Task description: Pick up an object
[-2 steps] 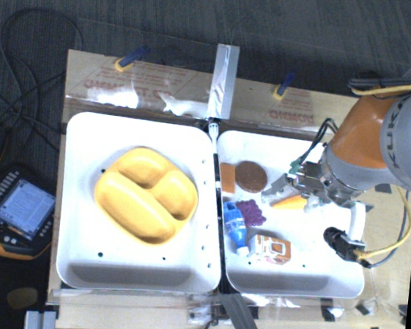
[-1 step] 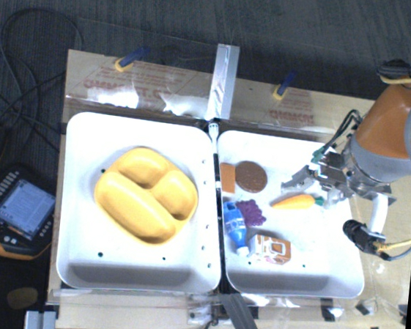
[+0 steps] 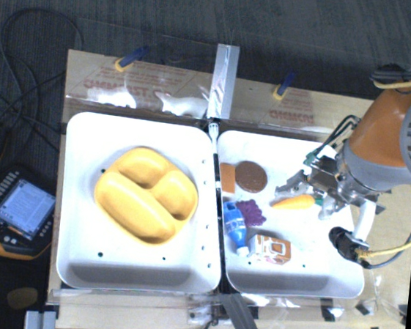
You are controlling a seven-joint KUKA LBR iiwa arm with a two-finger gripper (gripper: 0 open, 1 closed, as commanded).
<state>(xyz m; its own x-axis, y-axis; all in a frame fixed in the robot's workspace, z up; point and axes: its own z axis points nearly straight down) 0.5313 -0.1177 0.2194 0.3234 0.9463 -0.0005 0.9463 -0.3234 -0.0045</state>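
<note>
Two white bins (image 3: 78,182). Left bin: a glossy yellow lump (image 3: 145,192), paler along its lobes. Right bin: a brown disc (image 3: 250,176); an orange block (image 3: 227,177); a purple cluster (image 3: 251,212); a blue bottle (image 3: 234,226) (white at its lower end); an orange-and-white carton (image 3: 272,249); an orange carrot (image 3: 294,202). Arm (image 3: 389,140): grey, banded orange.

Even, bright overhead light glares off the white bins (image 3: 142,134), while the surrounding dark floor (image 3: 135,4) looks soft and grainy.
</note>
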